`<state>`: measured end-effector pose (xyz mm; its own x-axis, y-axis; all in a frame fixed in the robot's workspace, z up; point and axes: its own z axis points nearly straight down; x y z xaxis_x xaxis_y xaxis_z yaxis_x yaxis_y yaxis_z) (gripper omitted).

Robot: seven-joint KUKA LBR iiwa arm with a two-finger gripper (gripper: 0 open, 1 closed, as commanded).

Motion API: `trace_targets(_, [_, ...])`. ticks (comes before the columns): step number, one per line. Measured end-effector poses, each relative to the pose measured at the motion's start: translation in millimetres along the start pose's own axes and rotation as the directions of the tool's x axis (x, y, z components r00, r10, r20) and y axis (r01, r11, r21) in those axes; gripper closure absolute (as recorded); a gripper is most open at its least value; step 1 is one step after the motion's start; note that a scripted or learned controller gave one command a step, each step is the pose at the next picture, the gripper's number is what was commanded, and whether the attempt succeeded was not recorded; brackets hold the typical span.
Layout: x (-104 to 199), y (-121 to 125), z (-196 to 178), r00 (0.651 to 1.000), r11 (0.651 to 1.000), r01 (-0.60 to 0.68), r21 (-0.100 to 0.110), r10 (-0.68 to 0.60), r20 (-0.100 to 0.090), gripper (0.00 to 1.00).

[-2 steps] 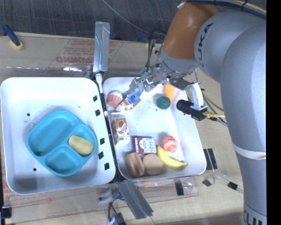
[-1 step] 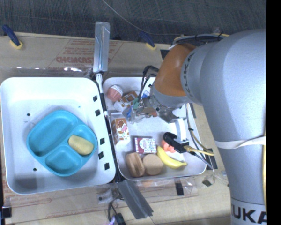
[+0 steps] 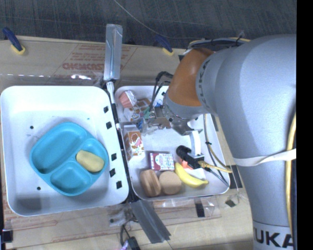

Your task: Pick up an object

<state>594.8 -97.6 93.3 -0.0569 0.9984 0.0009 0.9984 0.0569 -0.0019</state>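
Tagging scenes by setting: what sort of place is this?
Likely a robot lab pick-and-place bench, not a real kitchen. A KUKA arm reaches over two white bins of toy food, such as a banana, and clamps pin the board down.

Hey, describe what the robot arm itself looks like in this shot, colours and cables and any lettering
The arm is bulky, rounded and light grey, with an orange band above the wrist. Thin dark cables loop beside the wrist. White letters "UKA" show low on its base. The claw is a small metal assembly, partly hidden under the wrist.
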Motion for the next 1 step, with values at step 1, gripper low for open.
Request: trace_targets(1, [-7.8, -1.1, -0.6, 1.0, 1.0, -0.008, -0.003, 0.008, 0.012, 0.0])
